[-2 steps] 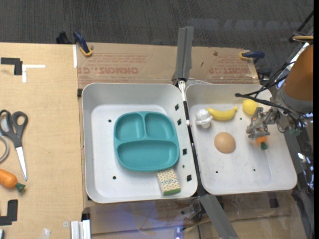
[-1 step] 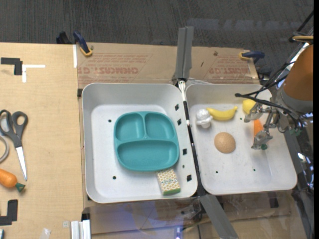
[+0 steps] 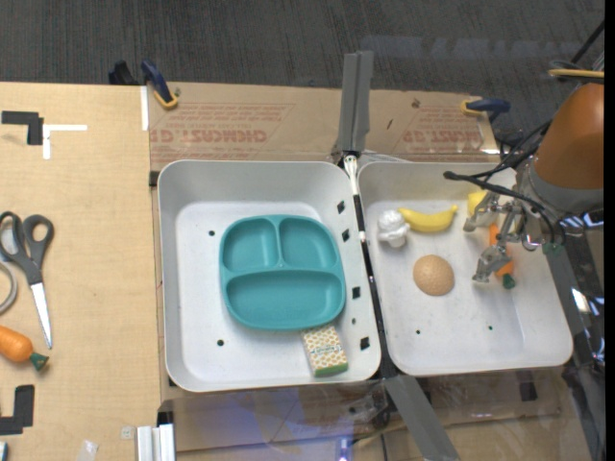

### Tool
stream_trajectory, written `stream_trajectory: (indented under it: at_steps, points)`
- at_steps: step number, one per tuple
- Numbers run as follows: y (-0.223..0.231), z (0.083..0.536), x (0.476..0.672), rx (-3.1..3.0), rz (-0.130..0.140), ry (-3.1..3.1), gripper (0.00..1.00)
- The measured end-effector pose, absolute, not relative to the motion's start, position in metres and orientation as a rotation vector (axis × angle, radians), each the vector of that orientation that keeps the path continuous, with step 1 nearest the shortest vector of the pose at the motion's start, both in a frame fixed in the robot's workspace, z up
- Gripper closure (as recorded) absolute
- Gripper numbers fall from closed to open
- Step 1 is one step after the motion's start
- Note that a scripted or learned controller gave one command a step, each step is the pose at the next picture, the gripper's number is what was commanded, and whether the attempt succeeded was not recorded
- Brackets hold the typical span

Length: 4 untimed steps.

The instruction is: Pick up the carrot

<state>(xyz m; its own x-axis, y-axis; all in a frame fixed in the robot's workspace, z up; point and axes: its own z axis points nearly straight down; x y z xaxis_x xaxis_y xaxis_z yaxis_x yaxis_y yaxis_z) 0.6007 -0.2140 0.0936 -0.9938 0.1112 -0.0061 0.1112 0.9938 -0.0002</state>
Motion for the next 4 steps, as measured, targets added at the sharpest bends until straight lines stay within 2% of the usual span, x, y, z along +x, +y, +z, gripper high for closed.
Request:
stream_trajectory:
  at_steps: [1,2,3,4]
  points:
    - [-0.213,0.104,0.603,0.17,-0.004,3.125,1.0]
    - [-0.191,0.231,0.521,0.178,-0.001,3.132,1.0]
    - [-0.15,0.297,0.508,-0.453,-0.001,3.103,1.0]
    - [-0.15,0.306,0.51,-0.449,-0.002,3.099,1.0]
